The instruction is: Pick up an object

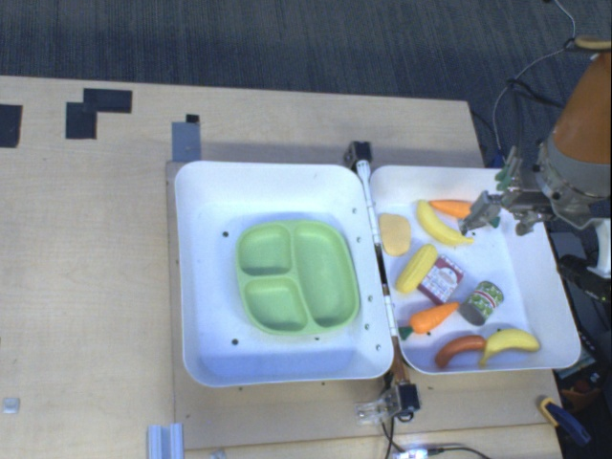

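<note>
The right bin [559, 285] holds several toy foods. A yellow banana [440, 224] lies beside an orange carrot [449, 207] at the back. Below them are a pale yellow slice [394, 232], a corn cob [416, 268], a red box [442, 280] and a green-labelled can [481, 300]. At the front are a second carrot [432, 317], a brown sausage [459, 349] and a second banana [509, 342]. My gripper [500, 220] hangs over the back right of this bin, open, with nothing between its fingers. Its left finger [475, 216] is just right of the back banana and carrot.
The left bin [206, 256] holds a green divided plate [296, 275]. A ridge [375, 247] separates the two bins. The arm [583, 151] comes in from the right, above the right bin's far corner. Bare wooden bench [86, 275] lies to the left.
</note>
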Motion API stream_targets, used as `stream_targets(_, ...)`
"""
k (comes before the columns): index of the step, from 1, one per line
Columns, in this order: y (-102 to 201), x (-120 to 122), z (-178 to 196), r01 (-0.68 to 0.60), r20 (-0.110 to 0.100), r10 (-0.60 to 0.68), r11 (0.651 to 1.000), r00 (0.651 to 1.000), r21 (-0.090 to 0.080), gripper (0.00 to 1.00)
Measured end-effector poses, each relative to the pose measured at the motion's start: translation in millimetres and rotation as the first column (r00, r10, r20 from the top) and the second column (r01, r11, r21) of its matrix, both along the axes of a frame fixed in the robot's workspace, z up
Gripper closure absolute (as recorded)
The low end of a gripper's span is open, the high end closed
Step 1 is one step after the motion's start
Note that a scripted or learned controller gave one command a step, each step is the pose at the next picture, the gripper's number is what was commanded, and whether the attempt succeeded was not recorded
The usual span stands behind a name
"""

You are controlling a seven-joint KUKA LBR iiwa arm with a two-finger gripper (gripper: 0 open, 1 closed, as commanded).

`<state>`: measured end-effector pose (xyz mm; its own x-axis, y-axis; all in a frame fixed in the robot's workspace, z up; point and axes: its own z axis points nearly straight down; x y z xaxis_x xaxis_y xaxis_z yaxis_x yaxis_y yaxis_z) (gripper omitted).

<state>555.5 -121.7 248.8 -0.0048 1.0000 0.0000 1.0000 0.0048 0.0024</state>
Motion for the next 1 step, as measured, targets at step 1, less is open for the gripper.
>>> stream_targets(1,-53.2,-3.9,-127.0,0.004,-0.004,-0.004,1.000,1.000,0.000,0.00)
